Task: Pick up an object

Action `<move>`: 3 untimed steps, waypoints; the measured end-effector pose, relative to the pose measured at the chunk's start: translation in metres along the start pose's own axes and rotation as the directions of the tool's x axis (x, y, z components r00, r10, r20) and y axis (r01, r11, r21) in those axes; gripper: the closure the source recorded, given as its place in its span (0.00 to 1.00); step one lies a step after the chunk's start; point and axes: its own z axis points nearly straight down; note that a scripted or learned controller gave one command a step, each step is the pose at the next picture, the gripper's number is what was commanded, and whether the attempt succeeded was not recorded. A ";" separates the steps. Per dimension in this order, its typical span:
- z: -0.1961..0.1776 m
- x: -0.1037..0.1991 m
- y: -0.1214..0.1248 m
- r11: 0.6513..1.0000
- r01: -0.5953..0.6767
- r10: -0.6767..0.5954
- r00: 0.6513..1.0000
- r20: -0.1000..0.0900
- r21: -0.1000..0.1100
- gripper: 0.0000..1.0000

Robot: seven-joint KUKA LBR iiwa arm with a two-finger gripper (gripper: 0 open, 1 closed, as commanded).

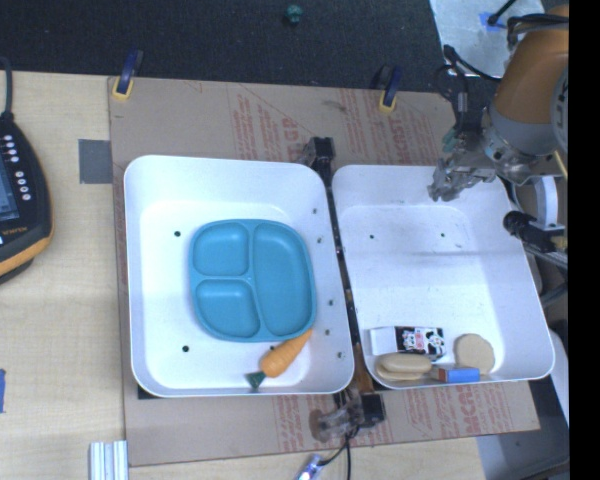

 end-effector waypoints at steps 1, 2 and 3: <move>0.044 0.036 -0.064 1.000 -0.001 0.001 1.000 0.001 0.003 1.00; -0.063 0.009 -0.083 1.000 -0.003 0.003 1.000 0.002 -0.002 1.00; -0.014 0.036 -0.063 1.000 0.000 0.000 1.000 0.002 0.003 1.00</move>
